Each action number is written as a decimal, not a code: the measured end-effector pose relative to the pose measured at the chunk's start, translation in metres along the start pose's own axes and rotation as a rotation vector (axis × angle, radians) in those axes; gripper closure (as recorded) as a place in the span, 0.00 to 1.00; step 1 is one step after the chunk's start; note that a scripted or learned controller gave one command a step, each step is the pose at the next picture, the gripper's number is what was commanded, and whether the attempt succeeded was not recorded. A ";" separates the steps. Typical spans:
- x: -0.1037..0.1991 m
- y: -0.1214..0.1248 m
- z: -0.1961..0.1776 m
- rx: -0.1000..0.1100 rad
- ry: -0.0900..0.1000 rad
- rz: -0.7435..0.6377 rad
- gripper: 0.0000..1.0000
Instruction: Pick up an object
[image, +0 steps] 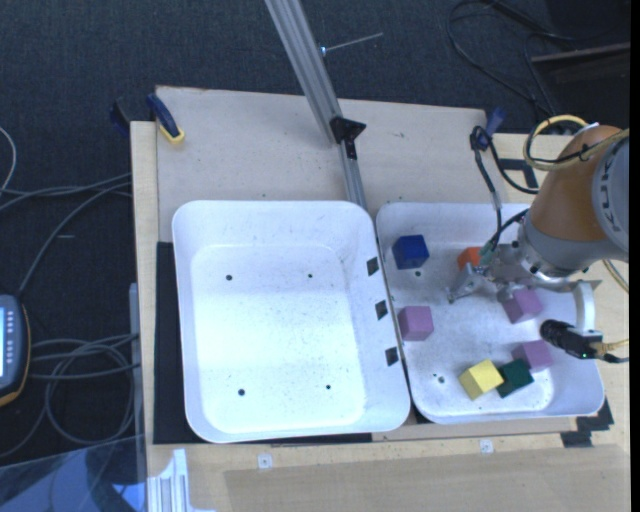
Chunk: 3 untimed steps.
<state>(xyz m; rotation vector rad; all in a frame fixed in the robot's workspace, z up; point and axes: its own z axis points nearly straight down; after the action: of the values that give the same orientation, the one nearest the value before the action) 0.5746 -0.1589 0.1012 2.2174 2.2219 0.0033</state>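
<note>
Since the task just says grab an object, the orange block (468, 258) in the right bin (440, 395) looks like the one in play: it sits near the bin's upper middle, right beside the claw (472, 283), which is low over the bin floor with its metal fingers (462, 289) splayed toward the left. Honestly I can't tell how wide the claw stands from this angle, and nothing shows between the fingers, so I wouldn't call it a hold. To do this well I'd center the fingers over the orange block, come straight down, and close only once it's squarely between them. The purple block (522, 304) just beside the wrist and the blue block (410, 251) a bit left could get bumped, so keep the approach vertical. Another purple block (415, 322), the yellow block (481, 378), the green block (516, 377) and a third purple one (537, 353) lie lower in the bin. The left bin (190, 225) sits alongside on the table (250, 125).
</note>
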 end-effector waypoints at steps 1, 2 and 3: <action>0.000 0.000 -0.010 0.001 0.001 0.000 1.00; 0.003 0.010 -0.061 -0.004 -0.001 0.000 1.00; 0.010 0.012 -0.107 -0.004 -0.001 -0.001 1.00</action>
<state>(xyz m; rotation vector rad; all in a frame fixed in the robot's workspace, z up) 0.5862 -0.1486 0.2086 2.2142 2.2206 0.0068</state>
